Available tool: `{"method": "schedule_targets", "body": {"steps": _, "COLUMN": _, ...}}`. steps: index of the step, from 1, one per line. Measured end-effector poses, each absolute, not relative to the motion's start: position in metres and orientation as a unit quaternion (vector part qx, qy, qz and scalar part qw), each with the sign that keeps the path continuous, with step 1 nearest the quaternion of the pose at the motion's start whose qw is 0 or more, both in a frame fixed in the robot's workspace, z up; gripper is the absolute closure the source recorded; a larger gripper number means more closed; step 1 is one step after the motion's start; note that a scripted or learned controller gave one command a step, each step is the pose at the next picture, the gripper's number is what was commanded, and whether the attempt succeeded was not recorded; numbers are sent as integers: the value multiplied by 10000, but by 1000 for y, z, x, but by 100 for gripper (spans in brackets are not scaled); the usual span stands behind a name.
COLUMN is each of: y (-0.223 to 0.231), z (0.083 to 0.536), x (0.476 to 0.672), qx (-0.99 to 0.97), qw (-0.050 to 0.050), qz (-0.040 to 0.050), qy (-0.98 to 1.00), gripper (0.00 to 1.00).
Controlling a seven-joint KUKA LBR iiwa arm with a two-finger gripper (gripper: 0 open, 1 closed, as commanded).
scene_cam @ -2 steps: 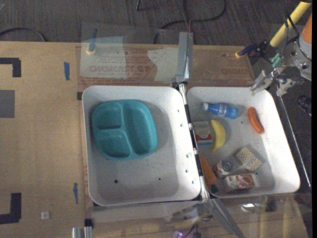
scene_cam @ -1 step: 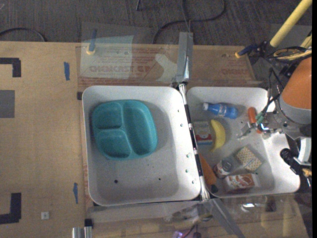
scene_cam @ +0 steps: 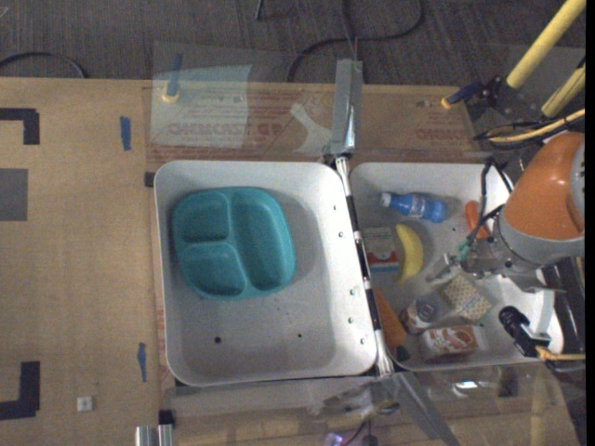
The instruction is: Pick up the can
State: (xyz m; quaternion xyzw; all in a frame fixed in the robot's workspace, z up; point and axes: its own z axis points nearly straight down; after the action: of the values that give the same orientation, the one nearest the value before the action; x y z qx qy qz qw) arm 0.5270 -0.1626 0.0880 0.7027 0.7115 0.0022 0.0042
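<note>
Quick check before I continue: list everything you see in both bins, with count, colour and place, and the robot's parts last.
Left bin: one, white, left half of the bench.
Divided plate: one, teal, upper left of the left bin.
Right bin: one, white, beside the left bin.
Bottle: one, blue with a white cap, lying at the top of the right bin.
Banana: one, yellow, centre of the right bin.
Small carton: one, white with red and green, left of the banana.
Can: one, brownish label, lying near the bottom of the right bin.
Arm: one, grey with an orange band, over the right bin's right side.
Pincer: one, dark, low over the clutter.
</note>
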Motion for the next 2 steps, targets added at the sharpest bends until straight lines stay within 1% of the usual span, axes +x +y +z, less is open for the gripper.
{"method": "schedule_targets", "body": {"steps": 1, "y": -161, "z": 88, "x": 482, "qx": 7599, "qw": 38, "qz": 29, "qy": 6500, "gripper": 0}}
{"method": "schedule_targets", "body": {"steps": 2, "y": -165, "z": 98, "x": 482, "qx": 7621, "qw": 52, "qz": 26, "qy": 6474, "gripper": 100}}
